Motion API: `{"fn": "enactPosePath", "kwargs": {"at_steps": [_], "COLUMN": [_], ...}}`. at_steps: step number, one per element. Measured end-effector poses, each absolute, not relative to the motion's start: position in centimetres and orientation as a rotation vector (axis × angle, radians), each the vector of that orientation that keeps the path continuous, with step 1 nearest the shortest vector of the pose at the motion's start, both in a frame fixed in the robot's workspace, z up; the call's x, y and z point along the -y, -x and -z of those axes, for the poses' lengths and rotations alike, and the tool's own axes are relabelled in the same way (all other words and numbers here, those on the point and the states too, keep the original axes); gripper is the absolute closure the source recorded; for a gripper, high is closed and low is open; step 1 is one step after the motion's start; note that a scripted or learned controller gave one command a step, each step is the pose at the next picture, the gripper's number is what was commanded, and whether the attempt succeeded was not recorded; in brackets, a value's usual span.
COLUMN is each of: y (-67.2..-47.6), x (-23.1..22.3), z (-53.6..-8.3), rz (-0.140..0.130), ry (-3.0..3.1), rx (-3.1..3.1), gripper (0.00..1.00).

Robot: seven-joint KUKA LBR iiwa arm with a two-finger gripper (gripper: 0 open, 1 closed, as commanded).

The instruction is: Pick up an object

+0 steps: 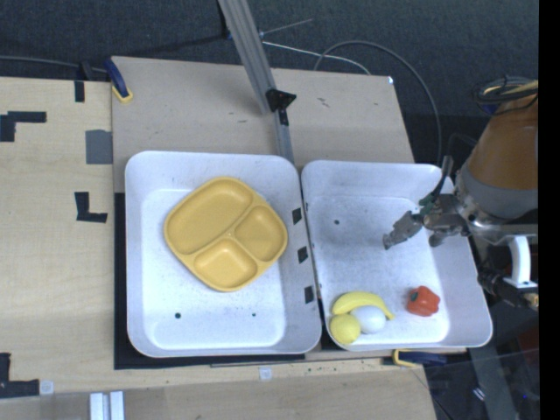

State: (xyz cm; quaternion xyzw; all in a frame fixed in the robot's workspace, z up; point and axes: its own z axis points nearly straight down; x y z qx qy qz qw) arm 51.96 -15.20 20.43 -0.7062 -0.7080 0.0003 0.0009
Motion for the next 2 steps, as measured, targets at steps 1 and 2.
{"fn": "enactPosePath", "kwargs": {"at_steps": [1, 2], "y": [-52.0, -52.2], "x": [15.2, 16.1], "z": [-20.4, -14.9], "rz": [-0.001, -0.007], "ry": [2.218, 2.217], "rx": [2.222, 2.219], "gripper": [0.0, 0.0]}}
